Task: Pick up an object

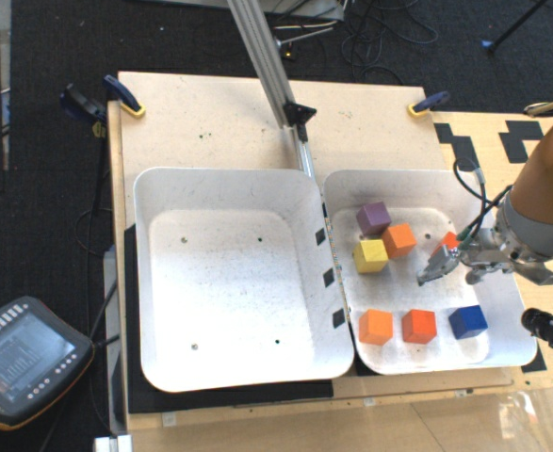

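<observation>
The robot's hand [438, 264] hangs low over the right bin [502, 351], its dark fingers pointing toward the bin's middle; how far they are parted cannot be made out, and nothing shows between them. A small orange-red patch [449, 241] sits just above the fingers, too blurred to tell whether it is a block or part of the arm. Left of the hand lie three blocks close together: a purple block [373, 217], an orange block [399, 239] and a yellow block [370, 254]. Along the bin's near side sit a second orange block [376, 327], a red-orange block [419, 327] and a blue block [467, 322] in a row. The left bin [154, 205] lies beside it on the table [210, 121]. The arm [544, 205] is cut off at the right.
</observation>
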`<state>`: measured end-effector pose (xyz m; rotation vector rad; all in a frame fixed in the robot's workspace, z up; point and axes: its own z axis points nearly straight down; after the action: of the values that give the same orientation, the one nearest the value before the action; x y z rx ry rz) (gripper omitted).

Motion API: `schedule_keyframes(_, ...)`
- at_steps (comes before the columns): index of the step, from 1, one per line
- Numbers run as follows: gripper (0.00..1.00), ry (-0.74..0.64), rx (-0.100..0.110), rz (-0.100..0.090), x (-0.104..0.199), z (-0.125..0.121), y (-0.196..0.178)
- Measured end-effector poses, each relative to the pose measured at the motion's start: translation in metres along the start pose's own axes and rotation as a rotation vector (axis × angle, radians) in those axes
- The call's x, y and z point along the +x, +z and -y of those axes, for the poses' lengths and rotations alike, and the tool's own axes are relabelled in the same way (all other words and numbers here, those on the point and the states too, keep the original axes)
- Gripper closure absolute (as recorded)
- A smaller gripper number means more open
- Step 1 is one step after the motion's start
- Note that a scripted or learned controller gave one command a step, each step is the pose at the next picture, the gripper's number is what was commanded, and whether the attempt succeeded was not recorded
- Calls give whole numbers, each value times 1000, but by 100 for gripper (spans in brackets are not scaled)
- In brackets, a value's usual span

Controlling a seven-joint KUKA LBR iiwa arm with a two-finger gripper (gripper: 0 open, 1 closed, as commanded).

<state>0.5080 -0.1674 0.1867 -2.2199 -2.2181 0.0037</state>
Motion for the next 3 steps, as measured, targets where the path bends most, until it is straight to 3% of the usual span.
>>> schedule_keyframes(2,0,0,-5,2,8,7,92)
schedule_keyframes(3,100,0,-7,1,8,6,81)
